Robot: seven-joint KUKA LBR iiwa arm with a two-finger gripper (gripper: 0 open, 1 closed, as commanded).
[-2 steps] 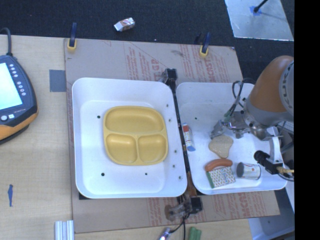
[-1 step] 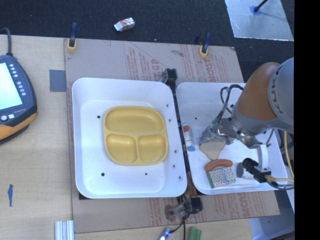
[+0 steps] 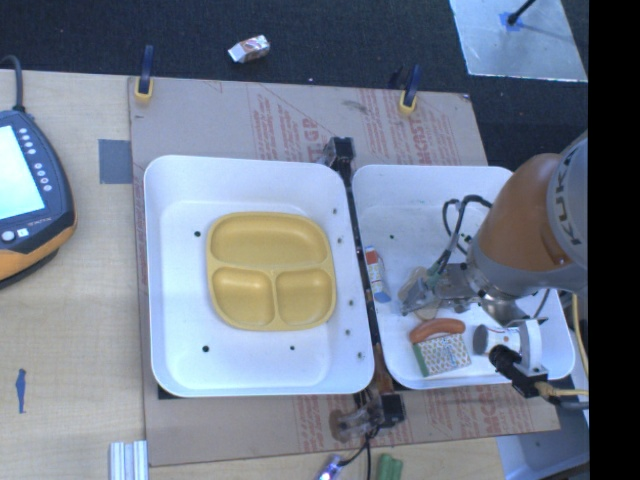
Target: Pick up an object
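In the right bin (image 3: 420, 193), my gripper (image 3: 424, 290) hangs low over the floor near the middle. Just below it lies an orange sausage-shaped thing (image 3: 437, 329). A small green and white patterned block (image 3: 443, 354) lies against that thing, by the bin's front wall. A white tube with a red end (image 3: 375, 274) lies to the left of the gripper, along the bin's left wall. Nothing shows between the gripper's tips. The grey arm with its orange band (image 3: 520, 228) covers the right part of this bin.
The left bin (image 3: 170, 268) holds a yellow divided plate (image 3: 270, 270). A teach pendant (image 3: 25, 198) lies on the bench at far left. Clamps (image 3: 145, 78) (image 3: 408, 93) stand at the board's back edge. A crumpled wrapper (image 3: 249, 49) lies on the dark floor.
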